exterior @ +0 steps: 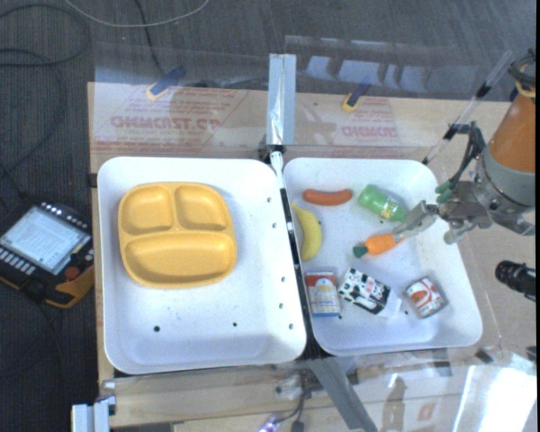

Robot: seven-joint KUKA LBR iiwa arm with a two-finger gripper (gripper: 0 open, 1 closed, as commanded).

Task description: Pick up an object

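The right bin (450, 331) holds several small items. A red sausage (328, 196) and a green bottle (381, 202) lie at its back, and a banana (308, 230) rests along its left wall. An orange carrot (379, 244) lies in the middle. At the front are a small red and blue carton (322, 293), a black and white carton (364, 290) and a red can (423, 297). My gripper (429, 230) hangs over the bin's right side, open, with nothing between its fingers. One fingertip (407, 228) sits just right of the carrot's thick end.
The left bin (162, 331) holds a yellow divided plate (177, 232). A raised divider (292, 241) separates the two bins. A handheld pendant (40, 250) lies on the floor to the left. The grey and orange arm (513, 151) stands at the right edge.
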